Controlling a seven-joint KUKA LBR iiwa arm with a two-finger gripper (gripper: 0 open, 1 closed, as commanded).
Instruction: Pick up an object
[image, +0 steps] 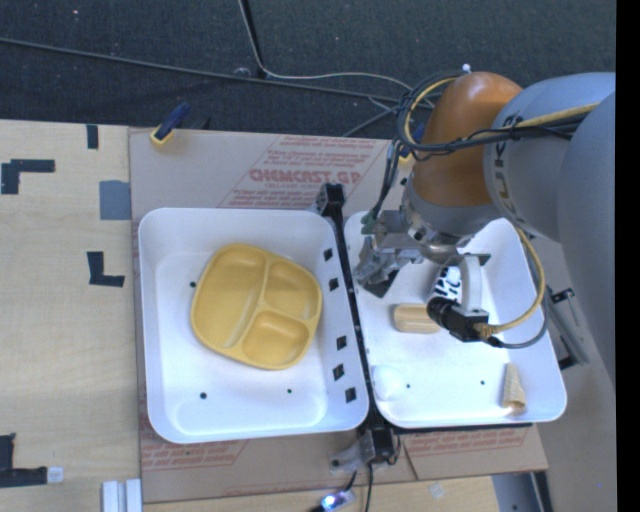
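Observation:
A yellow divided plate (258, 304) lies flat in the left bin (165, 390). In the right bin (440, 405) a tan wooden cylinder (414, 319) lies on its side near the middle. A small tan cone-like piece (513, 389) rests by that bin's lower right corner. My gripper (375, 272) hangs low over the right bin's left part, just left of and above the cylinder. Nothing shows between its fingers. A black and white item (451, 284) sits under the wrist, right of the gripper.
A black clip strip (343, 290) runs along the divide between the bins. The arm's orange band (458, 140) and grey body cover the right bin's far side. Cables (300, 70) trail across the dark floor behind. A cardboard sheet (250, 170) lies under the bins.

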